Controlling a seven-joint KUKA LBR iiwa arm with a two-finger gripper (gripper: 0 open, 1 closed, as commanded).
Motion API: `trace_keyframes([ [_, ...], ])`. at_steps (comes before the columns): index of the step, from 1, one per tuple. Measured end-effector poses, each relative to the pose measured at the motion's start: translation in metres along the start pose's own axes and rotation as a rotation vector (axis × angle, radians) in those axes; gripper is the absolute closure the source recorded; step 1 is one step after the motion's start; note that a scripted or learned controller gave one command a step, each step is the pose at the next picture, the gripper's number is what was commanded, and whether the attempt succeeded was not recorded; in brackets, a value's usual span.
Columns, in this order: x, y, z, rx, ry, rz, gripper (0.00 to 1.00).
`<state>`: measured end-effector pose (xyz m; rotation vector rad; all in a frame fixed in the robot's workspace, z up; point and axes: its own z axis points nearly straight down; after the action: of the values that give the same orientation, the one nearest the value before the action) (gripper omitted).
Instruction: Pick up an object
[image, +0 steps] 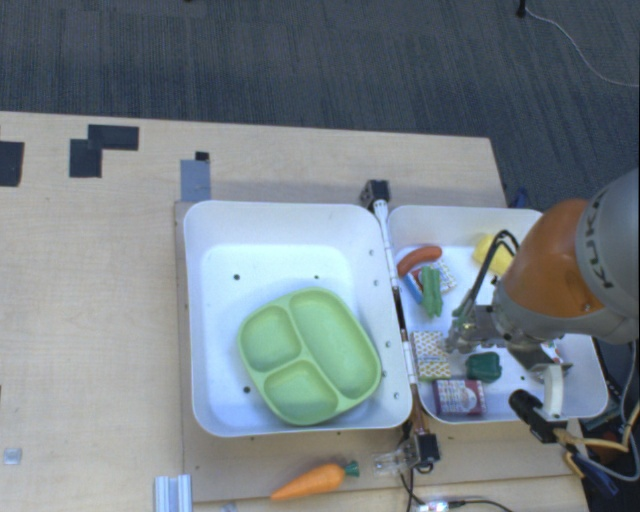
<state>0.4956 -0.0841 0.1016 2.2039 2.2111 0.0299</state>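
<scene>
Nearest the camera, a toy carrot (312, 482) lies on the bench (90, 330) in front of the two bins, well outside either one. Behind it, the left bin (200, 300) carries a green divided plate (309, 355). The right bin (600, 395) is where the small things are crowded, and the arm (565, 270) reaches over it from the right.

The pincer (462, 335) hangs low over the middle of the right bin, its tip just above a patterned packet (430, 352). A dark green block (484, 365) lies just to the pincer's right and a little nearer the camera, and a red-and-white box (459, 397) sits nearer again, by the front wall. I would judge the packet or the green block the likeliest thing to be picked — both lie almost directly under the tip, so the coming move looks like a short drop rather than a sideways reach.

How wide the pincer stands cannot be told — the wrist and cables cover it — and nothing can be seen held in it.

Farther back lie a green stick-like piece (431, 292), its long axis running front to back, a red sausage-shaped toy (418, 258) and a yellow object (490, 250) partly behind the arm.
</scene>
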Motion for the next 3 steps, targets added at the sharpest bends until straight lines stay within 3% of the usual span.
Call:
trace_keyframes([
  [1, -0.002, 0.001, -0.001, -0.003, -0.004, 0.002, 0.00],
  [2, 0.000, -0.003, 0.011, 0.004, -0.003, 0.004, 0.00],
  [3, 0.003, 0.000, 0.000, 0.000, 0.000, -0.001, 1.00],
])
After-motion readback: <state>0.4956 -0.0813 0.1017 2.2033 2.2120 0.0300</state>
